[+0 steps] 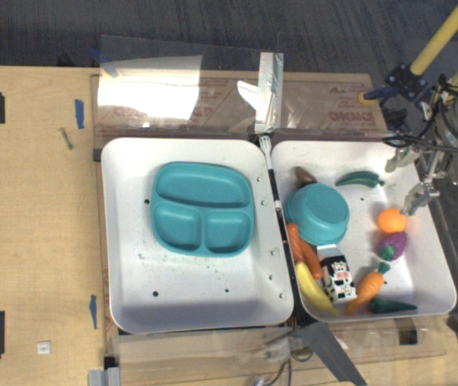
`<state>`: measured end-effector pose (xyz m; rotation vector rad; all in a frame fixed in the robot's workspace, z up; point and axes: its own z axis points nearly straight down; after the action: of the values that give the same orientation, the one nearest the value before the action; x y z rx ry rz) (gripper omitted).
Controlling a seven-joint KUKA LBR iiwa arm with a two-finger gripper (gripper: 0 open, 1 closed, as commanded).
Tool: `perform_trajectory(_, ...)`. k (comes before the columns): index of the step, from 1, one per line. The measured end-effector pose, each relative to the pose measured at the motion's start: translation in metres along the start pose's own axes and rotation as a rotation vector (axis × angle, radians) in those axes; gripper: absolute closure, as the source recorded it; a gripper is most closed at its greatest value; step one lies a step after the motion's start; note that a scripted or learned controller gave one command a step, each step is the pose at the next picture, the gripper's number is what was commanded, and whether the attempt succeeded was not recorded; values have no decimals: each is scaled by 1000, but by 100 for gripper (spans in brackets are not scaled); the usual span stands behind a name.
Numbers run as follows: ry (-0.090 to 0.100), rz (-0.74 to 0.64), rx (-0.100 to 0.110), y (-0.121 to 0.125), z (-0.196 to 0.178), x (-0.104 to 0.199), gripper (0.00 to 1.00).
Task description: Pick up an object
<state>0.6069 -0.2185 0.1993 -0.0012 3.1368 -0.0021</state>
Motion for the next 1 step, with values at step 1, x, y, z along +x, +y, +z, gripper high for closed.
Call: perform_trajectory(1,-5,-195,1,2,111,96,0)
